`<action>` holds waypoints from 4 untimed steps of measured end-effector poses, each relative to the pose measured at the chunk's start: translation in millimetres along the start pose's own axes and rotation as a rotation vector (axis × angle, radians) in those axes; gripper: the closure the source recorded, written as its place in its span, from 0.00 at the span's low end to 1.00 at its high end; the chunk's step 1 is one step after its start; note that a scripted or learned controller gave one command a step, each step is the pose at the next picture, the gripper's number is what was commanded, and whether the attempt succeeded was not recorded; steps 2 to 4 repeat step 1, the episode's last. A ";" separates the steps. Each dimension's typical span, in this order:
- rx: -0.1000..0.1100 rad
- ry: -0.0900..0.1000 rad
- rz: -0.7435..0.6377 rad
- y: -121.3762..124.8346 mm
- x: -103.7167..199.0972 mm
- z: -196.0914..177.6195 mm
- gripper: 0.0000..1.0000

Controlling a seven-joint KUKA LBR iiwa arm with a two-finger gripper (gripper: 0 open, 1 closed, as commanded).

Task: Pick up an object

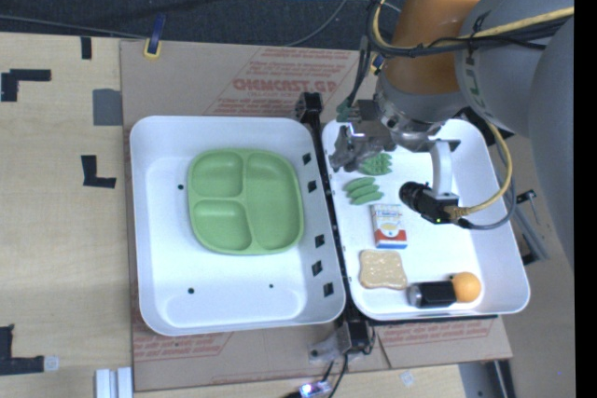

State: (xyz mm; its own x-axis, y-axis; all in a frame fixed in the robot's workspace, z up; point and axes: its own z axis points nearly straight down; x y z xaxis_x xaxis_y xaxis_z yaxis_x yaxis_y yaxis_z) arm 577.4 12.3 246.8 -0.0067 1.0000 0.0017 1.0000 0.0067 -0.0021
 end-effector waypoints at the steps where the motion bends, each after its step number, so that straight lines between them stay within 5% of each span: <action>1: 0.000 0.000 0.000 -10.1 51.5 -3.2 1.00; 4: 0.000 0.000 0.000 -10.1 51.5 -3.2 1.00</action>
